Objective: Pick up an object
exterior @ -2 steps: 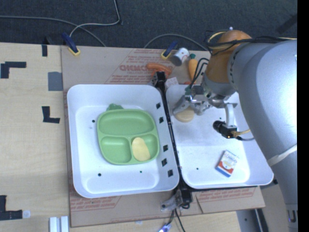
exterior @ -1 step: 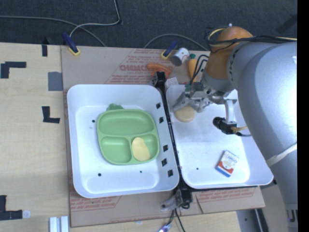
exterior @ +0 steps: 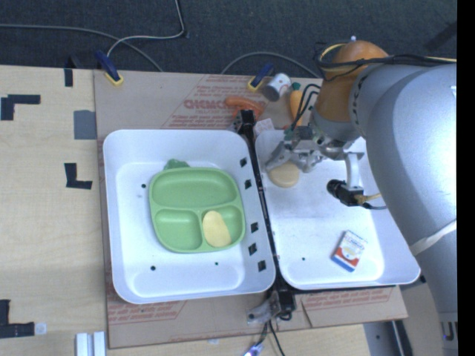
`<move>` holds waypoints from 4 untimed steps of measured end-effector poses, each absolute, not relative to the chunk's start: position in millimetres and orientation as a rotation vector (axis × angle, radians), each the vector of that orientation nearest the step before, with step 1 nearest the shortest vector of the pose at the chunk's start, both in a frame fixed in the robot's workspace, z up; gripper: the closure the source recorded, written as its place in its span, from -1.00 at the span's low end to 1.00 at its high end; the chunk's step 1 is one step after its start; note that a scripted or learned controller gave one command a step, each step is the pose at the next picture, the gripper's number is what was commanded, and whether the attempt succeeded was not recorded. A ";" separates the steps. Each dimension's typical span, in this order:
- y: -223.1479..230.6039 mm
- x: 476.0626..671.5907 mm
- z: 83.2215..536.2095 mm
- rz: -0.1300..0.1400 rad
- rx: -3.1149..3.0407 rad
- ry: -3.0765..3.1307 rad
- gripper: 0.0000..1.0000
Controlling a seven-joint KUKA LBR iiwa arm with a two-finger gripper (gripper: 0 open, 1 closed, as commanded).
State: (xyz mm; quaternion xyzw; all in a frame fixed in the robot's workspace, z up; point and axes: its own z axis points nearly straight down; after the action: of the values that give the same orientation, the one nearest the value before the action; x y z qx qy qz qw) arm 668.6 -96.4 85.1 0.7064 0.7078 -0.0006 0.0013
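Two shallow, glossy white plastic bins sit side by side on brown cardboard; the left bin (exterior: 126,221) holds a smooth green divided plate (exterior: 194,208) with a rounded yellow lump (exterior: 217,229) in its lower right compartment; the right bin (exterior: 386,269) holds a pale, rounded, bread-like lump (exterior: 283,175) near its upper left corner and a small flat carton (exterior: 348,249) lower down; the metal gripper (exterior: 297,156) sits just above the pale lump, its opening impossible to judge

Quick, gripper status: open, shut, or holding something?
Gripper: cannot be told; it sits low in the right white bin, directly over the pale tan rounded object.
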 end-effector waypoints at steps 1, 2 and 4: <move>-98.4 668.6 85.2 -0.001 2.218 2.222 -1.00; -104.6 668.7 85.4 -0.002 2.217 2.222 -1.00; -104.8 669.2 95.9 -0.003 2.214 2.221 -1.00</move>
State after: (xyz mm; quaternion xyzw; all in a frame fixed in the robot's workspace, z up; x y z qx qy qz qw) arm 669.2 -104.8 95.9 0.7061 0.7081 -0.0010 0.0028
